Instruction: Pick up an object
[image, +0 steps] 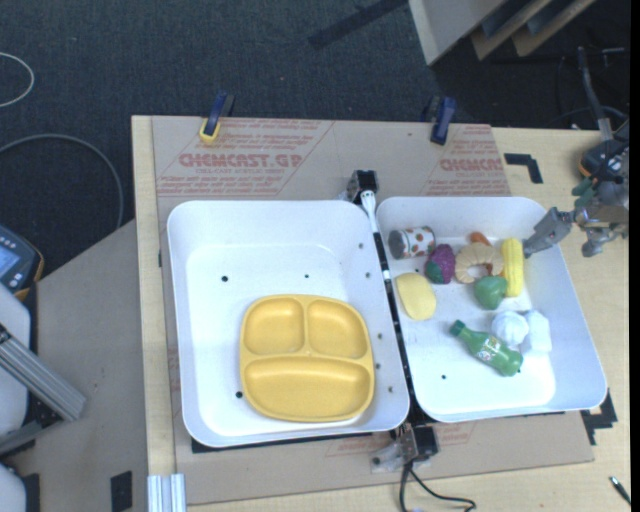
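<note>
The right bin (560, 385) holds several small objects. A green bottle (486, 348) lies on its side toward the front, next to a white crumpled item (514, 326). Behind them are a pale yellow lemon-shaped piece (416, 296), a purple piece (440, 263), a small white and red can (412, 241), a tan and orange piece (477, 258), a yellow corn cob (513, 265) and a green round piece (490, 292). My gripper (568, 238) hangs over the bin's back right rim, open, nothing between its fingers, just right of the corn cob.
The left bin (200, 250) contains a yellow three-compartment plate (307, 357). The bins sit on a cardboard sheet (250, 160) held by blue clamps (442, 118) at the back. A black divider strip (385, 285) runs between the bins.
</note>
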